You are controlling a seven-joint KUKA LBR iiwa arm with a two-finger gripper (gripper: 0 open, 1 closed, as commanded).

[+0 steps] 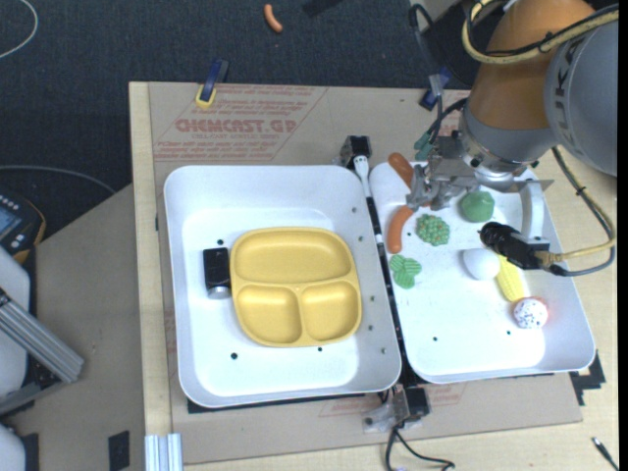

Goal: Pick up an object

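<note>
Gripper [432, 192] hovers low over the right bin [491, 346], just above the broccoli [432, 230].
How wide it stands, I cannot tell; that broccoli looks light, bumpy, probably rigid plastic, so pinch across the crown.

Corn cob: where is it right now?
The corn cob lies in the right bin, near its right side, between the white egg and the speckled ball.
</note>
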